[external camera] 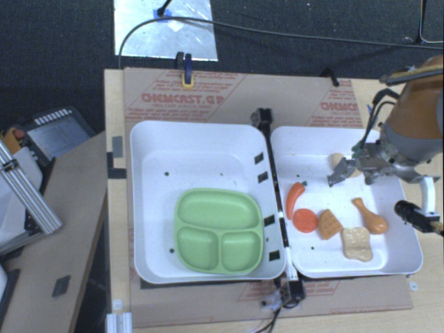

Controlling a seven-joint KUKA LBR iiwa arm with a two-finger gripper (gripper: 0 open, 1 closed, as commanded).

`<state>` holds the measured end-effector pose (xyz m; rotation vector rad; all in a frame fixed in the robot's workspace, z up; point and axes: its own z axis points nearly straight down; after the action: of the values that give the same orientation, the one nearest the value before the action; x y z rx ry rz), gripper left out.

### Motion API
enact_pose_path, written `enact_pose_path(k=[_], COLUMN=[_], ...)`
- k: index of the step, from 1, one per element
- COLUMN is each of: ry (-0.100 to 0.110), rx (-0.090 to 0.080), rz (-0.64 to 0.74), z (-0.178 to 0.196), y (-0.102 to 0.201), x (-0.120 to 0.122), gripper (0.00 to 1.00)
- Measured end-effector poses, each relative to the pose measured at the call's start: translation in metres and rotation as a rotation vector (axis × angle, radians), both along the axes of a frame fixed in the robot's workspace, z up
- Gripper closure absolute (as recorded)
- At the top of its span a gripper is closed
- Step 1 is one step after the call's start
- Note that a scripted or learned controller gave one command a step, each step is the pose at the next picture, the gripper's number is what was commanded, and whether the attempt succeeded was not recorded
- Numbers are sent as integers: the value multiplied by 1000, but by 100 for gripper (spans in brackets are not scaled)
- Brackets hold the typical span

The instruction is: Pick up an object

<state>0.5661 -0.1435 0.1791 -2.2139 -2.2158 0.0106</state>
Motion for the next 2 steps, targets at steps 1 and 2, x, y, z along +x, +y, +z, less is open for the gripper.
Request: enact_pose_path(k=[1, 2], ry=[-13, -9], rx=[-2, -1], rz=[2, 2], z=[7, -36], y=[0, 4], x=[3, 5], gripper=[0, 0])
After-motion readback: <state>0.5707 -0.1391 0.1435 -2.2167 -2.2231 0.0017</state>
